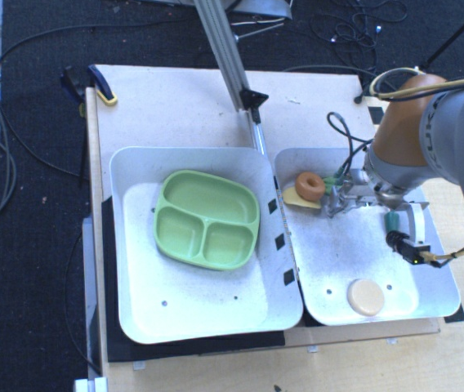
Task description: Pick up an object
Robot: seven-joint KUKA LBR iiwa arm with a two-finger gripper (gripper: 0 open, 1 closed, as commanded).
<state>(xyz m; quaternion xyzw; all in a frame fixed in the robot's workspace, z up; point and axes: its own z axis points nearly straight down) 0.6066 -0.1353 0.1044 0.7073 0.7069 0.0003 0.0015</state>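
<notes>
Two white bins on the surface: left bin (134,300) holds one green divided tray (207,219); right bin (330,296) holds one doughnut (310,186) (atop a yellowish piece) and one tan disc (366,296). Arm reaches from right; end effector (336,198) low beside the doughnut, finger state indeterminable.

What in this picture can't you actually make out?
- Camera view: whether the gripper grips anything; its tip is small and tangled among cables beside the donut.
- The yellowish piece under the donut: mostly covered by it, so its kind is unclear.
- The right bin's far right corner: the arm covers it.
- The arm's base: cut off by the right edge.
</notes>
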